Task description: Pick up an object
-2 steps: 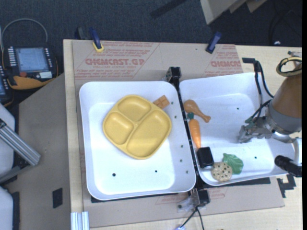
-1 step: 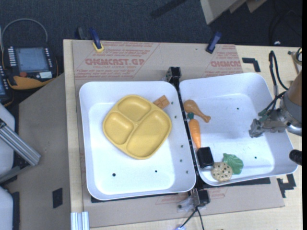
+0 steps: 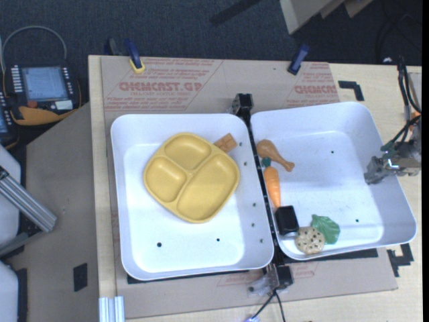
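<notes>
The right bin (image 3: 335, 123) holds several small items along its left and front sides: a tan drumstick (image 3: 273, 154), an orange carrot (image 3: 272, 185), a black block (image 3: 287, 219), a round speckled cookie (image 3: 310, 240) and a green leafy piece (image 3: 327, 227). My gripper (image 3: 382, 168) sits low at the bin's right rim, far to the right of all these items, with cables trailing up behind it. Nothing is seen in its grasp.
The left bin (image 3: 134, 220) holds a yellow divided plate (image 3: 192, 177), with a small brown piece (image 3: 226, 142) at the plate's upper right corner. A black bracket (image 3: 242, 103) sits at the back where the bins meet. A pendant (image 3: 40, 89) lies off the bench at left.
</notes>
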Controlling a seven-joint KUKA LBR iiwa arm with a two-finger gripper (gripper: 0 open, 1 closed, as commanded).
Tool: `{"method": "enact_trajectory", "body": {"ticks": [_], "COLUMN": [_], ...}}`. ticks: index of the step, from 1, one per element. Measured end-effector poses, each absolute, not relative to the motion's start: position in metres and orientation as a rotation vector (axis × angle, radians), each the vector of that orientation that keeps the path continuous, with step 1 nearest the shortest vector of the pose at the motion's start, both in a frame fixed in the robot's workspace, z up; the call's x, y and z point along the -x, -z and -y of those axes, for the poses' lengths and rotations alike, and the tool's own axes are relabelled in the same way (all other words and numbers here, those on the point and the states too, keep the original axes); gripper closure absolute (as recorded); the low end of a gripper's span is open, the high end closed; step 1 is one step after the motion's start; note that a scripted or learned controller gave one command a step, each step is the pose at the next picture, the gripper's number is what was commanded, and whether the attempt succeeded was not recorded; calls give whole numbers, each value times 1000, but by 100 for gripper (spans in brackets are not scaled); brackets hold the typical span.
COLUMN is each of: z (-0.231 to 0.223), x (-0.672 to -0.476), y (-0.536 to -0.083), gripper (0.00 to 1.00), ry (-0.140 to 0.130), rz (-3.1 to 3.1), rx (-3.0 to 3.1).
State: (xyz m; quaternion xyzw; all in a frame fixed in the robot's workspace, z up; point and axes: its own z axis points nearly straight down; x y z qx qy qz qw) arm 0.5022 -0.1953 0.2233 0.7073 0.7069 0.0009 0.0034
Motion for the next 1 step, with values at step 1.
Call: {"method": "enact_trajectory", "body": {"ticks": [1], "z": [194], "x": [-506], "y": [-265], "gripper": [100], "ry": [-1], "rz": [-2220], "rx": [-2218]}}
